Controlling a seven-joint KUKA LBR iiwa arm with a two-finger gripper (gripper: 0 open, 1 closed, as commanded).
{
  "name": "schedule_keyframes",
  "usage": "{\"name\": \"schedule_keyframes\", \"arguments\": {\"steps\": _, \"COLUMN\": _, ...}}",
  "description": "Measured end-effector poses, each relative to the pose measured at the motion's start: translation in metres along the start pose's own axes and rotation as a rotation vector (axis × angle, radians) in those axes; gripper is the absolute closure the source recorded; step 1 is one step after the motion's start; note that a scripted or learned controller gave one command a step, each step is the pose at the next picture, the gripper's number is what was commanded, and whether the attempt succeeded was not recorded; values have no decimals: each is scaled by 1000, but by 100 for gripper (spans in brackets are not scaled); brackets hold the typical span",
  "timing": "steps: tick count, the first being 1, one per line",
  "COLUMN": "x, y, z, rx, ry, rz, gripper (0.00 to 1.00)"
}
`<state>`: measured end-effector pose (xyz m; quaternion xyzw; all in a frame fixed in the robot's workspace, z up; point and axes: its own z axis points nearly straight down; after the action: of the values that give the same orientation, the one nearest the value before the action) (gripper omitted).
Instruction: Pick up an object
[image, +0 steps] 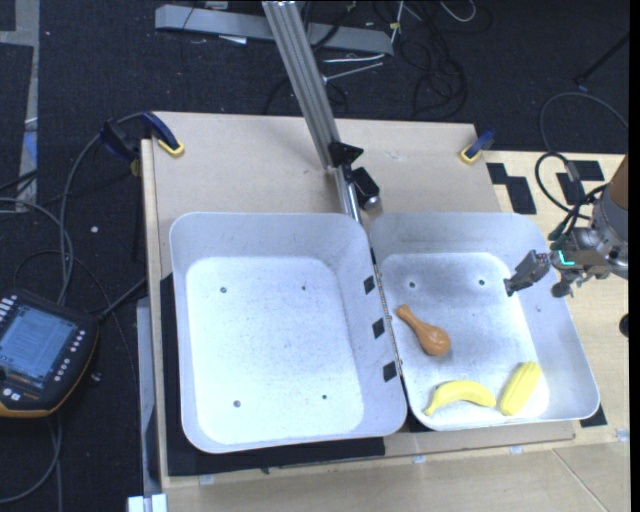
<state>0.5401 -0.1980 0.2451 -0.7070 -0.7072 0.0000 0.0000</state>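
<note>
The right bin (560, 330) holds three objects. A brown drumstick-shaped toy (425, 332) lies near its left wall. A yellow banana (462, 396) rests along the front wall, and a yellow ridged piece (520, 388) sits just to its right. My gripper (545, 275) hovers over the bin's right rim, up and to the right of all three objects. It is open with nothing between its fingers (523, 271).
The left bin (185, 300) adjoins the right one along a shared middle edge. A slanted metal pole (315, 100) rises from behind the bins. A teach pendant (35, 350) lies on the floor at the left. Cables trail around the bench.
</note>
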Motion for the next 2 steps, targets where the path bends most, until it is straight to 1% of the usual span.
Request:
{"name": "schedule_keyframes", "arguments": {"steps": 1, "x": 0, "y": 0, "z": 0, "rx": 0, "ry": 0, "rz": 0, "gripper": 0}}
{"name": "schedule_keyframes", "arguments": {"steps": 2, "x": 5, "y": 3, "z": 61, "rx": 5, "ry": 1, "rz": -1, "gripper": 0}}
